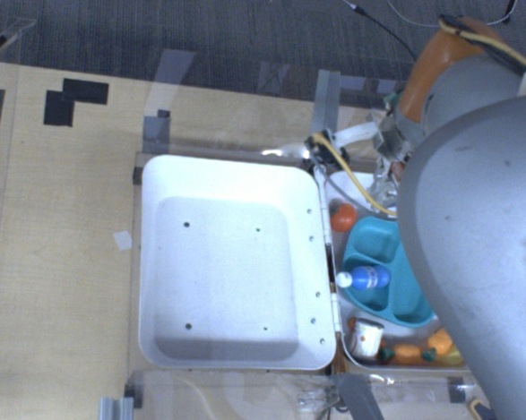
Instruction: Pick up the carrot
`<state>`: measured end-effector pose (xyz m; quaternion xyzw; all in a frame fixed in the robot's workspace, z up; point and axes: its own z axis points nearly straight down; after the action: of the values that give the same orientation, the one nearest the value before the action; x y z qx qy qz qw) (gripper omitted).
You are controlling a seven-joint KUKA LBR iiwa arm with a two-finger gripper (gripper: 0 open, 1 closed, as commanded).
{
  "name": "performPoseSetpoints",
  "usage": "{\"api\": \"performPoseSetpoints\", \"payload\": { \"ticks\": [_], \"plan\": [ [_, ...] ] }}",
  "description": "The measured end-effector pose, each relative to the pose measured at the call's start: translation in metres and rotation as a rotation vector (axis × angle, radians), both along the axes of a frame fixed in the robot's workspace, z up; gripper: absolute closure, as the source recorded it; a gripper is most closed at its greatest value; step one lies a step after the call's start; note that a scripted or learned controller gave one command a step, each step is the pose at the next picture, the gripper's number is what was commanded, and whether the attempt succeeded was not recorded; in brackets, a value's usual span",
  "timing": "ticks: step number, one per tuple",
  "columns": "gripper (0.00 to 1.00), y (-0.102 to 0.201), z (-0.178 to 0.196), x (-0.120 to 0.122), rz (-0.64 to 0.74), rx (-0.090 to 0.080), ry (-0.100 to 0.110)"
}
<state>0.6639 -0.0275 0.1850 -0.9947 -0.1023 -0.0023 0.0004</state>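
Nearest the camera, the carrot (406,354) lay in the front corner of the right bin (351,356), lengthwise along the front wall. Its orange body pointed left and a dark green end sat at its right. Just left of it stood a small white cup (366,337) with a reddish mark on its side. Just right of the carrot, an orange and yellow thing (443,344) showed partly from under the arm (477,229); what it was could not be told.

Behind the cup, a bottle (363,278) with a white cap lay on its side on the rim of a blue tray (381,249), the cap pointing left. Farther back, a red ball (342,219) sat just beside the tray's far left corner, near the wall between the bins.

The left bin (224,247) lay alongside, its white floor marked by a few small dark dots.

The grey arm covered most of the right bin. The gripper (387,164) hung over that bin's far end, well apart from the carrot. Whether the claw was apart or together could not be told. A yellow cable (355,180) looped beside it, and the orange band (430,68) rose above the wrist.

On the bench (64,236), black marks (78,97) sat at the far left. Beyond it lay dark floor (213,22).
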Motion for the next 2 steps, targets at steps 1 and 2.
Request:
{"api": "performPoseSetpoints", "payload": {
  "ticks": [1,2],
  "plan": [
    [1.00,0.035,0.000,-0.083,0.001,0.001,0.003],
    [1.00,0.058,0.000,-0.046,-0.002,0.001,0.001]
  ]
}}
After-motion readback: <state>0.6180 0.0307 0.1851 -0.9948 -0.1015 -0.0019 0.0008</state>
